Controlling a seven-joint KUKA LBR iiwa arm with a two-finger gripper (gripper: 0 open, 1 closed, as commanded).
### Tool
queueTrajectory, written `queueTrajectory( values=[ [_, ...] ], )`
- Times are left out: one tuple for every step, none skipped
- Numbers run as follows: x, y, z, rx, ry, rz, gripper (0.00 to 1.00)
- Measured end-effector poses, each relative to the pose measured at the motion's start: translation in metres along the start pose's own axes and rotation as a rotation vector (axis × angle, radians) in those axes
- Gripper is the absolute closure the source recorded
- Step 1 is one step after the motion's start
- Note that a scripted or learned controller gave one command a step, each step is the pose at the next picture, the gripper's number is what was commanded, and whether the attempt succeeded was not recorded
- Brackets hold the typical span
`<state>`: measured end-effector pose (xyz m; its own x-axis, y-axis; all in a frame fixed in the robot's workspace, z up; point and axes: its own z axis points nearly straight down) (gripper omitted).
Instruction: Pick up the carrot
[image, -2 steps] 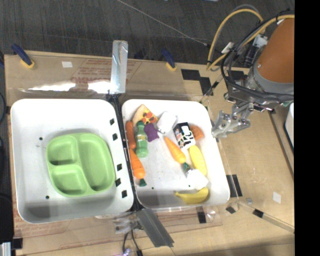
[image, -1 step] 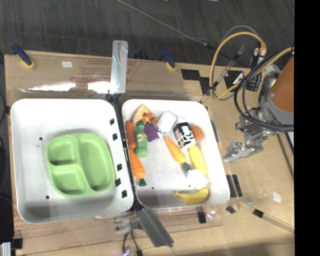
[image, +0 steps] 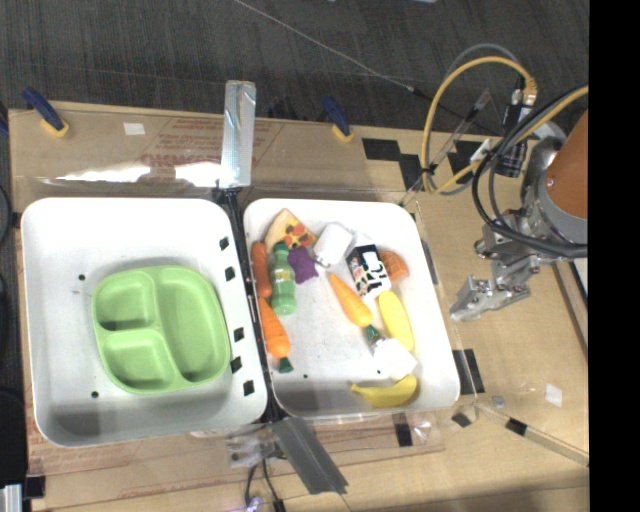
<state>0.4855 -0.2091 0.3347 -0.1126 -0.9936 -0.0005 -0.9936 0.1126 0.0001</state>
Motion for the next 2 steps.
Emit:
queueTrajectory(
  values=[
    [-0.001, -0.001, -0.010, 0.001, 0.000, -0.003, 1.00],
    [0.002, 0.007, -0.046, 0.005, 0.001, -0.414, 1.00]
  ],
)
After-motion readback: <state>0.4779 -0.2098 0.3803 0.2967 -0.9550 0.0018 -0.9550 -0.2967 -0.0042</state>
